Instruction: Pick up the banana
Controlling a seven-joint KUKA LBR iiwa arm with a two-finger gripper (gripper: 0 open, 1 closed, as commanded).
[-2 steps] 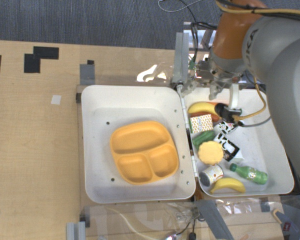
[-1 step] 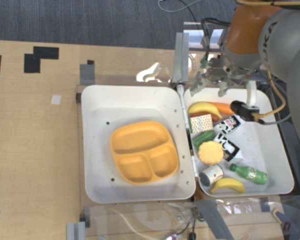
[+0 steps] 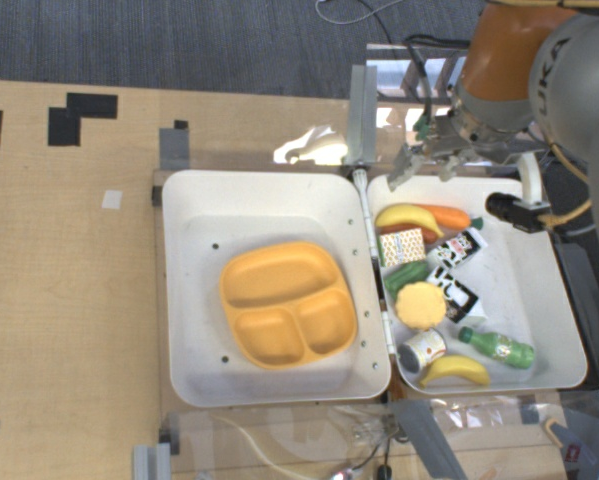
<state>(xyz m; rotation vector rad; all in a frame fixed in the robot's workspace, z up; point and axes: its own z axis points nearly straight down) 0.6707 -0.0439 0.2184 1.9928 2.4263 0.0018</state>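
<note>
Tan bench (image 3: 69, 298), 2 white bins (image 3: 194, 268), grey carpet (image 3: 179, 18)

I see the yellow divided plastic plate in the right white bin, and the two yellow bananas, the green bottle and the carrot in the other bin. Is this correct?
Not quite. The camera view shows the yellow divided plastic plate in the left white bin. The two yellow bananas, the green bottle and the orange carrot lie together in the right white bin.

My arm (image 3: 539, 58) runs off the top and right picture edges. My gripper (image 3: 431, 160), over the right bin's (image 3: 564, 308) far rim, is too blurred to read its fingers. Near that rim, one banana (image 3: 407, 216) partly covers the carrot (image 3: 447, 216).
</note>
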